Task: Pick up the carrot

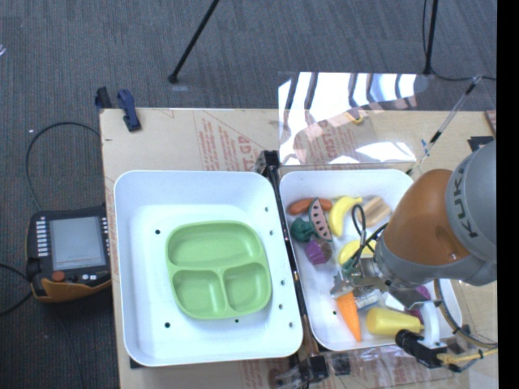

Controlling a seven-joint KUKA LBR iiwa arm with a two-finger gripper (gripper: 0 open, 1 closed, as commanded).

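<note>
Dark grey carpet [122, 31] covers the floor around a brown table [195, 140]. Tripod legs [199, 35] stand behind it. A handheld controller [69, 254] lies left, with a looping cable [36, 148].

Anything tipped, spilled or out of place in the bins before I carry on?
Nothing stands out. The green tray lies flat in the left bin. The toy food, the carrot included, is all inside the right bin, jumbled but not spilled. The gripper hangs just above the carrot's top end.
</note>
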